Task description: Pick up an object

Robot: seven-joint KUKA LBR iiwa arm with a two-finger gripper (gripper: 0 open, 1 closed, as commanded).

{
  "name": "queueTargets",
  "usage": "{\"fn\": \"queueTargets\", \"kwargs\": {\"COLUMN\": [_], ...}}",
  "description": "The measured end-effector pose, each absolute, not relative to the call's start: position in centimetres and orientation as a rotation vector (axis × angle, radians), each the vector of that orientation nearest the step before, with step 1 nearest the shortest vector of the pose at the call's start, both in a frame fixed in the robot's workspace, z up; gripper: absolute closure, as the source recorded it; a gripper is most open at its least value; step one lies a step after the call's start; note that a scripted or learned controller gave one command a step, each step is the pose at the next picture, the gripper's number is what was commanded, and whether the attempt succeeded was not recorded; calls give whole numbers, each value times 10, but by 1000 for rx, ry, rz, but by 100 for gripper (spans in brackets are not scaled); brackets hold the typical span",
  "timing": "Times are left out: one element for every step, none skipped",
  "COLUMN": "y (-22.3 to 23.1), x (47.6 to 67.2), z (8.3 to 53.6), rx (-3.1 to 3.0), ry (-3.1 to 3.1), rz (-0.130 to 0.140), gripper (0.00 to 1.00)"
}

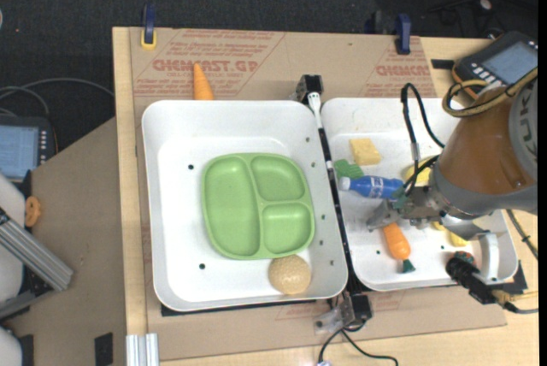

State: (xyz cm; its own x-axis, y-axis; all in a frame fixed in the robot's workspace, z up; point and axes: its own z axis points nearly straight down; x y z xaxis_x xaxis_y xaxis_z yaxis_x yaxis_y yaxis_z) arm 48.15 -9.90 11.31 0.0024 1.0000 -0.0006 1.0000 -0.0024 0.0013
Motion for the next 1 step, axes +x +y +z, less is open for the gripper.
{"fn": "queueTargets", "kwargs": {"y": [-99], "x": [482], "z": [123], "rx": [2222], "ry": [2215], "rz": [2], "gripper": [100]}}
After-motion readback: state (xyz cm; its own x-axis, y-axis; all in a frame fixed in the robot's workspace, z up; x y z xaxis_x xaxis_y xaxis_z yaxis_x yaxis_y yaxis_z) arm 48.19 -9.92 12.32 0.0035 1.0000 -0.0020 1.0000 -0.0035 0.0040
